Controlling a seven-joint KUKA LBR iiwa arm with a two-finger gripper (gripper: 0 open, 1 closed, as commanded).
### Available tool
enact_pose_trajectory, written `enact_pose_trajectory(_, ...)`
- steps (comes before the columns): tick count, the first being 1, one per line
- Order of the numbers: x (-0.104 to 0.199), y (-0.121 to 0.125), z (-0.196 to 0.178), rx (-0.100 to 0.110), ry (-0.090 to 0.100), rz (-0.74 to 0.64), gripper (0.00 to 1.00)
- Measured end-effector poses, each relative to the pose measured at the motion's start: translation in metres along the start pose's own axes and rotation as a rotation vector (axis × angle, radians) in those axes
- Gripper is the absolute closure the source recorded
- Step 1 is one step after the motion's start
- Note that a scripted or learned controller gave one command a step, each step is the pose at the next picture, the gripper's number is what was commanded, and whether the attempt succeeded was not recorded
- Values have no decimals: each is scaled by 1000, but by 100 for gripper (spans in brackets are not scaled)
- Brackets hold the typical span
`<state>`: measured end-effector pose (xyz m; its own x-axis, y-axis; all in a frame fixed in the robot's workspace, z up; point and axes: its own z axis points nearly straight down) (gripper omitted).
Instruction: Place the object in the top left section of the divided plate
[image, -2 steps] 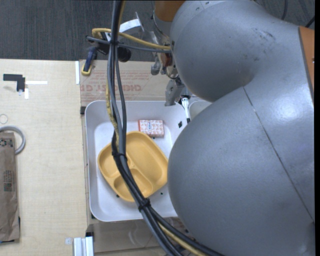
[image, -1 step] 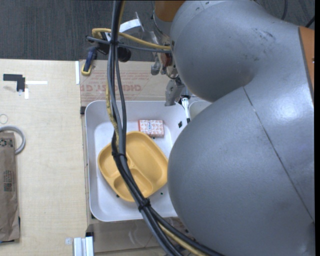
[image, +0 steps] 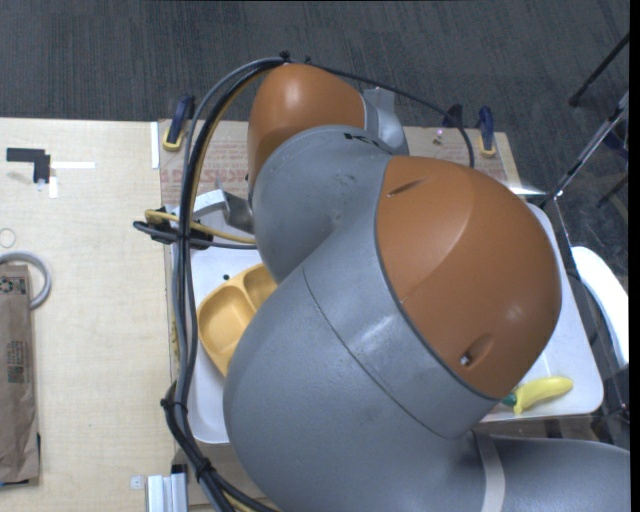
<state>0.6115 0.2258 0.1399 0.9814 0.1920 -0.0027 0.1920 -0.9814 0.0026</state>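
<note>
Most of the scene is taken up by the arm (image: 400, 340), its grey bulk and orange caps leaning across from the right and hanging low over the bins, presumably because the reach is aimed at the plate below. Under it lies the white bin (image: 205, 410), and a sliver of the yellow divided plate (image: 232, 312) peeks out at the arm's left flank, two hollows just readable, the rest covered. Cables (image: 190, 200) loop over the shoulder and down the bin's edge, slack enough to follow the reach. Smaller yet, a yellow banana-like object (image: 545, 390) rests at the right bin's rim, possibly the thing to place, well apart from the plate. As for the gripper, I cannot tell its state.
</note>
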Motion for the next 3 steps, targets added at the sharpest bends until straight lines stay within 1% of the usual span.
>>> enact_pose_trajectory(1, 31, 6, -159, 1, 1, -3, 0)
enact_pose_trajectory(2, -54, -12, -21, -2, -2, -124, 0)
enact_pose_trajectory(3, -101, -21, 28, -1, 3, -7, 0)
